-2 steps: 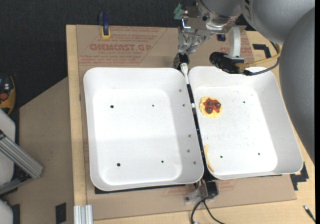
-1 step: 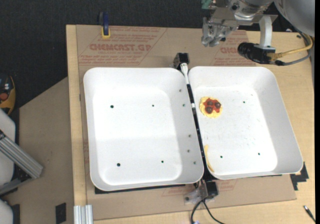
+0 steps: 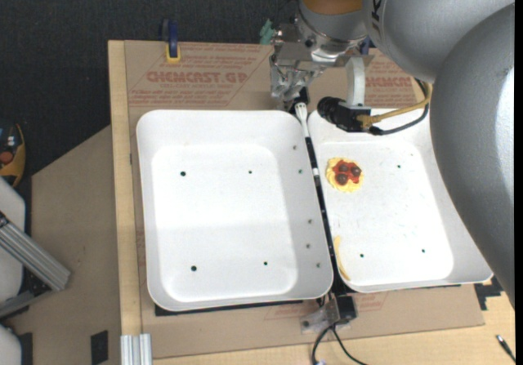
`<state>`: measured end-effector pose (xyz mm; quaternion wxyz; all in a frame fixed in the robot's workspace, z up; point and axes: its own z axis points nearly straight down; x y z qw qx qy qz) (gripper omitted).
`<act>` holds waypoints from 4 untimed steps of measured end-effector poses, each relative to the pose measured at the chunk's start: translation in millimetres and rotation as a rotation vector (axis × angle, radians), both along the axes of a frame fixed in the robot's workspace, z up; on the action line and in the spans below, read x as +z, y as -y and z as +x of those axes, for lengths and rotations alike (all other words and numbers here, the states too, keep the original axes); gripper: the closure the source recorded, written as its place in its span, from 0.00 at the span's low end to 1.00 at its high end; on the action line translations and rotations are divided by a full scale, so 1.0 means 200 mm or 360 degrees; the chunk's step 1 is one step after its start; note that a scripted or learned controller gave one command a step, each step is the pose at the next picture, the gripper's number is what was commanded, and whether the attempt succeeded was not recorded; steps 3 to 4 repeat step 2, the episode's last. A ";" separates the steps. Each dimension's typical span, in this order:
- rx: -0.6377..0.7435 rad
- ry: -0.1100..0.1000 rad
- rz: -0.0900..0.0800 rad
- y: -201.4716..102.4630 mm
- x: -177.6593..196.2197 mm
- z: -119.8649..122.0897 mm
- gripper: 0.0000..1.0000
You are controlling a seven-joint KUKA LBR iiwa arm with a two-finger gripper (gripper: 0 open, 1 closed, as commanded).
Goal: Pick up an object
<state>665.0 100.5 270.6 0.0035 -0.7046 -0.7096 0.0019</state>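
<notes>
The gripper hangs above the far end of the seam between the two bins. I cannot tell how far it is open, and I see nothing in it. A yellow toy with dark red spots lies in the right bin, near the seam, well apart from the gripper.

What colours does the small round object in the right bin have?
The small round object is yellow with dark red spots on top, seen in the camera view.
</notes>
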 end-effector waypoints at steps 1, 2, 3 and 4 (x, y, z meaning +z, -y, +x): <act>-0.0016 0.0024 -0.0005 0.26 0.26 0.01 1.00; -0.0003 0.0000 -0.0002 -0.05 -0.11 0.00 1.00; -0.0003 0.0000 -0.0002 -0.05 -0.11 0.00 1.00; -0.0003 0.0000 -0.0002 -0.05 -0.11 0.00 1.00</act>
